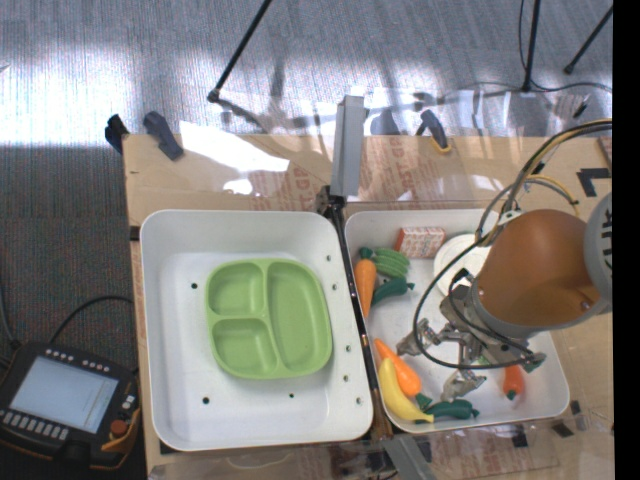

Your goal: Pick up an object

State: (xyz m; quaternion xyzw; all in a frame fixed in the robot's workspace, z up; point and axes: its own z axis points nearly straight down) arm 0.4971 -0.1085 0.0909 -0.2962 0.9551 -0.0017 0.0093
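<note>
Camera view: we found the gripper (447, 353) low over the right bin (556, 405), its fingers spread apart with nothing between them. Just left of it lay a small carrot (397, 365) against a banana (400, 394). A second small carrot (513, 381) lay near its right. Farther up the bin we noted a long carrot (365, 282), a red box (420, 241) and a white disc (457, 255). The left bin (165, 288) bore a green divided plate (268, 317).

The orange band of the arm (535, 268) at the right of the frame hides most of a white plate (455, 253) and part of the right bin (400, 218). A small orange item (513, 381) near the lower right is too small to identify.
</note>
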